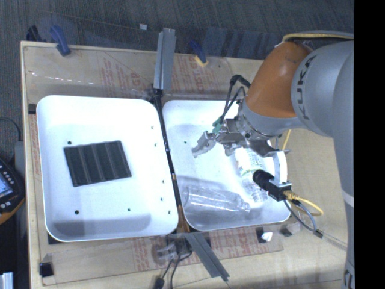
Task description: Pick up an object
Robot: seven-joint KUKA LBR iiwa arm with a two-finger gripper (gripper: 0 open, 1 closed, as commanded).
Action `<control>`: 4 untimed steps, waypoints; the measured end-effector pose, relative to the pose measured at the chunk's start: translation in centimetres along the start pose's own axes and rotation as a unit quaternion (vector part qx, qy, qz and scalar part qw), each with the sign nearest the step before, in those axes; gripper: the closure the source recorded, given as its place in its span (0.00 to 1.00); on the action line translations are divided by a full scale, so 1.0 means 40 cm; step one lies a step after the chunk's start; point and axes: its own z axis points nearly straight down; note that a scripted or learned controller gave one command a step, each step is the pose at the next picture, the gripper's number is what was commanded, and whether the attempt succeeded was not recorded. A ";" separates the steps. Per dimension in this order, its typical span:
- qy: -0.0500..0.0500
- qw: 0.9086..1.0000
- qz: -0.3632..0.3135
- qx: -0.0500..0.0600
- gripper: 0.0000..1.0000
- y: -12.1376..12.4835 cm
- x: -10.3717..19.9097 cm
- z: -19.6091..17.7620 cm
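Clear plastic bottles (215, 198) lay at five o'clock of the gripper (204, 144), whose grasp I couldn't tell; slick, they might slip.

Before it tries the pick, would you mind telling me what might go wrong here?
1. The two clear plastic bottles in the right bin are see-through and round, so a grasp may slip or miss.
2. One bottle lies under the arm's wrist, close to the bin's right wall, leaving little room to close on it.
3. The gripper hovers apart from both bottles, so closing here would likely catch nothing.
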 end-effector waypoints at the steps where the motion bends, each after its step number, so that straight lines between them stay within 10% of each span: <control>1: -0.001 0.999 0.041 -0.003 0.00 -0.045 -0.050 -0.184; 2: -0.001 0.997 0.071 0.000 0.00 -0.021 -0.171 -0.078; 3: 0.000 0.995 0.104 -0.001 0.00 0.002 0.083 0.058; 4: 0.000 0.991 0.131 -0.003 0.00 -0.052 -0.106 -0.039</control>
